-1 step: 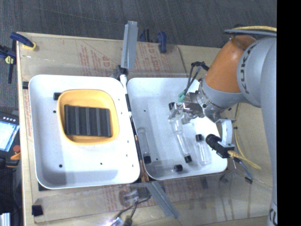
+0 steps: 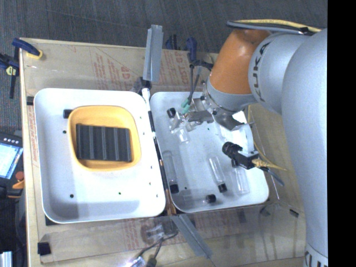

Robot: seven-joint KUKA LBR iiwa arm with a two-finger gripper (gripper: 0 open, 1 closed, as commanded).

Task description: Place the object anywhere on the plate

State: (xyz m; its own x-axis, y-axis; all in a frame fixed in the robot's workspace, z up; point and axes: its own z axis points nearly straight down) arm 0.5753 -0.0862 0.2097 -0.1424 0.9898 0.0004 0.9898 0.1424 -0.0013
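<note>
1. Two white bins: the left bin (image 2: pixel 50 149) holds the yellow plate (image 2: pixel 105 115), bearing only a dark ridged insert (image 2: pixel 103 142).
2. Clear tubes (image 2: pixel 217 174) lie in the right bin (image 2: pixel 194 204); none placed yet.
3. The gripper (image 2: pixel 186 118) hovers at that bin's far side; whether it grips anything, I cannot tell.

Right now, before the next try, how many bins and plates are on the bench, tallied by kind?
White bins: 2, left bin and right bin
Yellow plate: 1, in the left bin
Total: 3
</note>
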